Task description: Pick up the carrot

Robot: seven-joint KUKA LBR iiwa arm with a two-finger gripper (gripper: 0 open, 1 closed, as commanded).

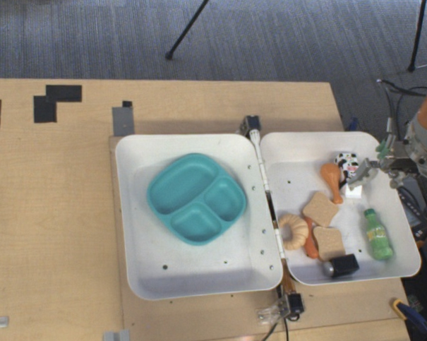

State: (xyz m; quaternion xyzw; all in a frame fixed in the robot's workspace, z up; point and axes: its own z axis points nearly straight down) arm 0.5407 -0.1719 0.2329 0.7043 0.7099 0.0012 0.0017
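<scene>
Approach step: gripper (pixel 355 183) hovers beside the carrot (pixel 332 179); jaw state indeterminate. Next: centre, descend, close.

Reaches in from the right edge, grey with a glimpse of orange band at the upper right. Gripper (pixel 357 182) hangs low over the right bin's far right part, pointing left. Finger spread too small and blurred to tell.
</scene>
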